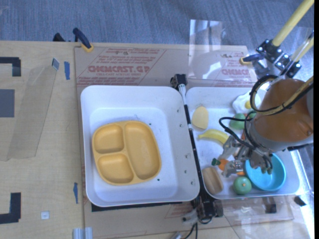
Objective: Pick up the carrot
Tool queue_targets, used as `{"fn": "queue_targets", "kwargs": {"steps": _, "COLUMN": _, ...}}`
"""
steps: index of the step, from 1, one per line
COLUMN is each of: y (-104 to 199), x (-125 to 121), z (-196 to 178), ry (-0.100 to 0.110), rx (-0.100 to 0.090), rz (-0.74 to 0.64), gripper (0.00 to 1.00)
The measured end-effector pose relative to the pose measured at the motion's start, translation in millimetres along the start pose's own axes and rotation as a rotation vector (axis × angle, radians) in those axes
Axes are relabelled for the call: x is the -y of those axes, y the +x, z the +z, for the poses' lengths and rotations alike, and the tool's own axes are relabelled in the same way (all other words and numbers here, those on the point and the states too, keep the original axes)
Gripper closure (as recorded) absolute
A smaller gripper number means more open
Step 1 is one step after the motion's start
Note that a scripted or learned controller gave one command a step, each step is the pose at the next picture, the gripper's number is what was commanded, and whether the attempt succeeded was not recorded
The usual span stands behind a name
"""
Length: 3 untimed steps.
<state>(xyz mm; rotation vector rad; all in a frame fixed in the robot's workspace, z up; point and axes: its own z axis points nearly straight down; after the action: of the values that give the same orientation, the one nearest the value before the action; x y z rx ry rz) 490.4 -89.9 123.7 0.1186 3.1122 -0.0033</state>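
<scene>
The carrot (222, 162) is a small orange piece with a green end, lying in the right bin (219, 102) between the banana and the bread roll. My gripper (233, 162) is low over the bin, right at the carrot's right end and partly covering it. The grey arm with its orange band (284, 116) reaches in from the right and hides the bin's right side.
Around the carrot lie a banana (213, 136), a pale yellow slice (200, 117), a brown bread roll (213, 180), a green apple (242, 185) and a blue bowl (269, 176). The left bin (99, 101) holds a yellow divided tray (126, 152).
</scene>
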Motion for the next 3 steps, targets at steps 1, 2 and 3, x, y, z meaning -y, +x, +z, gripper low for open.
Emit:
{"fn": "queue_targets", "kwargs": {"steps": 1, "y": 3, "x": 32, "z": 31, "ry": -0.006, "rx": -0.01, "rz": -0.121, "gripper": 1.0}}
{"fn": "queue_targets", "kwargs": {"steps": 2, "y": -5, "x": 8, "z": 30, "ry": 0.004, "rx": -0.004, "rz": -0.154, "gripper": 1.0}}
{"fn": "queue_targets", "kwargs": {"steps": 3, "y": -7, "x": 6, "z": 20, "ry": 0.003, "rx": 0.002, "rz": -0.155, "gripper": 1.0}}
